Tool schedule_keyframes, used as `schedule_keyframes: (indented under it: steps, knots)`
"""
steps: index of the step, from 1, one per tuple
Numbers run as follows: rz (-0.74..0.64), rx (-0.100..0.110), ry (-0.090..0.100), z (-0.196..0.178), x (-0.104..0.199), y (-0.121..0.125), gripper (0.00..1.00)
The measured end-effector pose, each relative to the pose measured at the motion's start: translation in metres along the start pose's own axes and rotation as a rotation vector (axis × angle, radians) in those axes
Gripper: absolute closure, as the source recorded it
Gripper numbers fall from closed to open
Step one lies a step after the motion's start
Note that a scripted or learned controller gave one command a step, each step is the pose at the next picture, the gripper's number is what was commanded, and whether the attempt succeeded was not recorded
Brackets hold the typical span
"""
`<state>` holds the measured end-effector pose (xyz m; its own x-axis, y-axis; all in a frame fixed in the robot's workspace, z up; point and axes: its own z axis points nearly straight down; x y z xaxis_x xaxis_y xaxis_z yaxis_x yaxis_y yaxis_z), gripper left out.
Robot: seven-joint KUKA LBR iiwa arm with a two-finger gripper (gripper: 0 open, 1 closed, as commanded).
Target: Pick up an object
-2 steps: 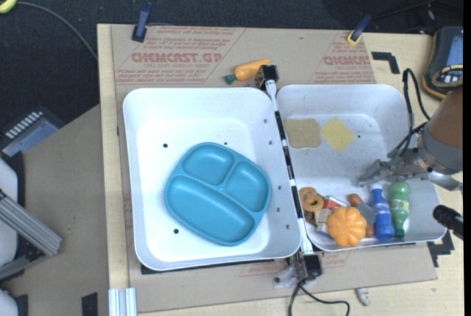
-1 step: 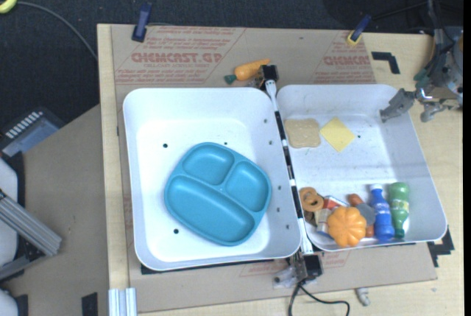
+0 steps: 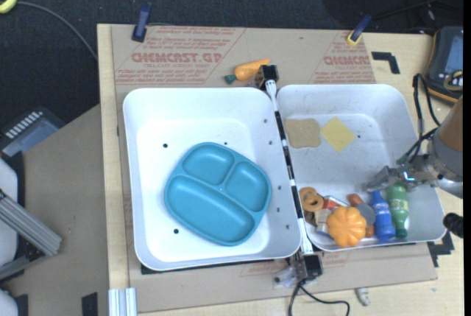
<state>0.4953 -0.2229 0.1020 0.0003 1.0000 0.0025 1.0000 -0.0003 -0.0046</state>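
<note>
My gripper [image 3: 398, 175] hangs over the right side of the right bin [image 3: 346, 97], reaching in from the right edge. Directly below it in the view stands a green bottle [image 3: 398, 209], with a blue bottle [image 3: 381, 217] beside it on the left. An orange pumpkin [image 3: 346, 225] lies at the bin's front, next to a small brown ring-shaped piece [image 3: 312, 199]. A tan square [image 3: 302, 133] and a yellow square [image 3: 338, 134] lie flat at the back of the same bin. Nothing is visibly held.
The left bin [image 3: 147, 123] holds a blue divided plate [image 3: 216, 192]. An orange and black clamp [image 3: 254, 72] sits behind the seam between the bins. Blue clips [image 3: 140, 23] pin the cardboard base at the back.
</note>
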Motion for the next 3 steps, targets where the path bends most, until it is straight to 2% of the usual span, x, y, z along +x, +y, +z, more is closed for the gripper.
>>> schedule_keyframes:
  steps: [1, 2, 3]
  knots:
    - [0.002, -0.009, -0.005, -0.012, -0.001, 0.002, 1.0]
    - [-0.002, -0.007, -0.003, -0.057, 0.046, 0.043, 1.0]
    - [-0.001, -0.005, -0.002, 0.018, 0.094, 0.055, 1.0]
